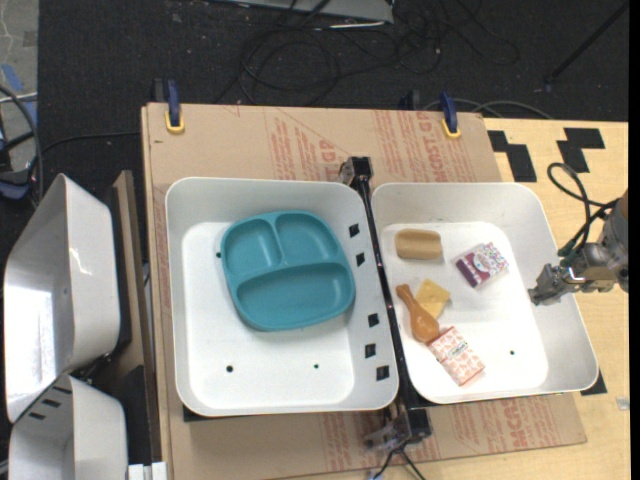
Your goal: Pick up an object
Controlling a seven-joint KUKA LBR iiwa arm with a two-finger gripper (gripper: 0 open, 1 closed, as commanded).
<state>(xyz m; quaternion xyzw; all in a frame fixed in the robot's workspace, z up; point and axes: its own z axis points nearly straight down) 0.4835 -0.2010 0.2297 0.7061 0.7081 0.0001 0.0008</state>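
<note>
Trouble could start at the right bin's (560, 268) outer wall, because we see the gripper (548, 286) right over that rim, at the far side from the items. We cannot tell from this slanted view whether the gripper is spread or pressed together, and nothing shows between its tips. The candidates all lie inside that bin: a tan bread-like block (419, 244) near the divider side, a purple packet (482, 264) closest to the gripper, a yellow wedge (433, 295) touching an orange spoon-shaped piece (419, 315), and a pink carton (457, 356) toward the bin's near edge. We judge that a descent from here could strike the wall. The touching yellow and orange pieces could also shift together under a grasp. The teal plate (288, 270) sits in the left bin (200, 368) on the desk (300, 133).
</note>
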